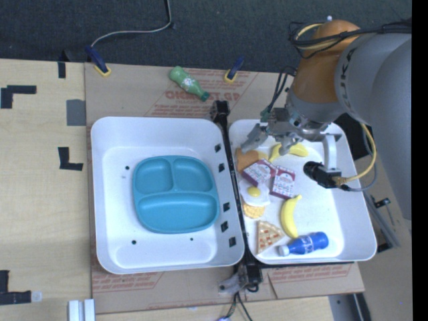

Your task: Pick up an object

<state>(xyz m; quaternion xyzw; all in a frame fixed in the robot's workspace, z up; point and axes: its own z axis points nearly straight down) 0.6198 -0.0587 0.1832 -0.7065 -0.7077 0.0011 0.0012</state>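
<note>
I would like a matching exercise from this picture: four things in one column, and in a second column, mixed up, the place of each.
Things:
1. blue divided plate
2. green bottle
3. blue bottle
4. gripper

Places:
a. on the bench, beyond the bins
b. near corner of the right bin
c. in the left bin
d. over the far end of the right bin

Pairs: 1-c, 2-a, 3-b, 4-d

two white bins (107, 179), one blue tray (176, 194), two bananas (289, 216), two packets (258, 173), one blue bottle (305, 244), one green bottle (188, 83).
</note>
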